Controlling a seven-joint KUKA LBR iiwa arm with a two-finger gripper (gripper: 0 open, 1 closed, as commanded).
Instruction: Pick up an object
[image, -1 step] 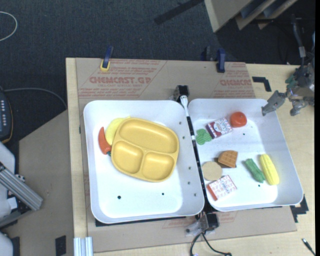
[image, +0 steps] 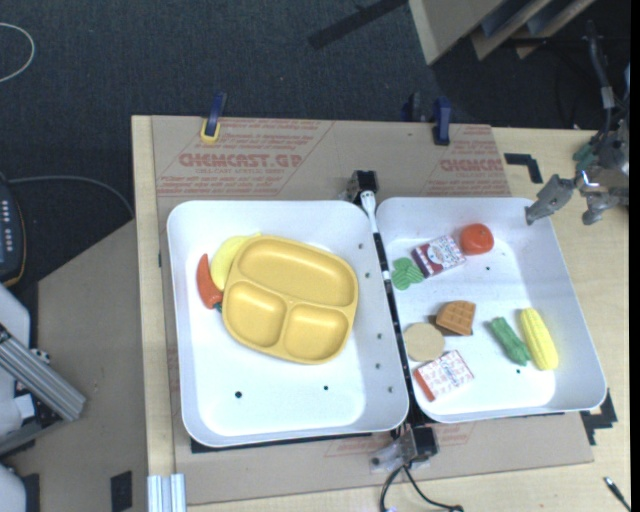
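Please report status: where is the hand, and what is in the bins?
Hand at right bin's far corner, holding nothing. Tomato, corn, waffle lie loose there. Yellow tray in left bin.

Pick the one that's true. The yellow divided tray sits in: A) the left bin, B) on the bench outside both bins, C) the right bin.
A: the tray lies inside the left bin, with an orange piece tucked at its left edge.
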